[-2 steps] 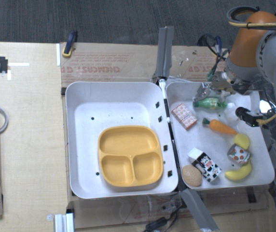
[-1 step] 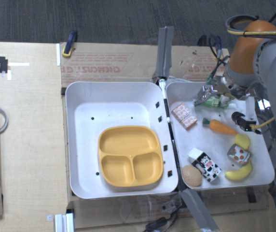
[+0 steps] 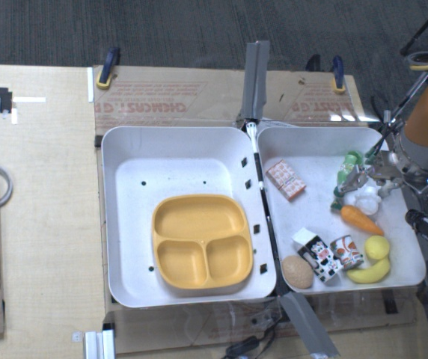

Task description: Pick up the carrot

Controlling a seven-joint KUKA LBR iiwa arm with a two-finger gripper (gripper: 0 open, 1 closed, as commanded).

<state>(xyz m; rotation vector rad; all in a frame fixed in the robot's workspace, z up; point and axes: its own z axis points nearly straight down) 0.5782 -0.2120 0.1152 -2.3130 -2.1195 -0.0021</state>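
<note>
The orange carrot (image 3: 362, 219) lies on its side in the right bin (image 3: 311, 149), near that bin's right wall. My gripper (image 3: 377, 178) hangs just above and behind the carrot, at the end of the grey arm with its orange band at the right edge. It sits over a green bottle (image 3: 348, 172) and a small white object (image 3: 367, 201). There is a small gap between the gripper and the carrot, and nothing is visibly held.
In the right bin are a pink box (image 3: 285, 179), a cow-print carton (image 3: 317, 255), a small can (image 3: 346, 251), a banana (image 3: 369, 272), a yellow fruit (image 3: 377, 246) and a brown roll (image 3: 298, 271). The left bin (image 3: 124, 200) holds a yellow divided plate (image 3: 201, 239).
</note>
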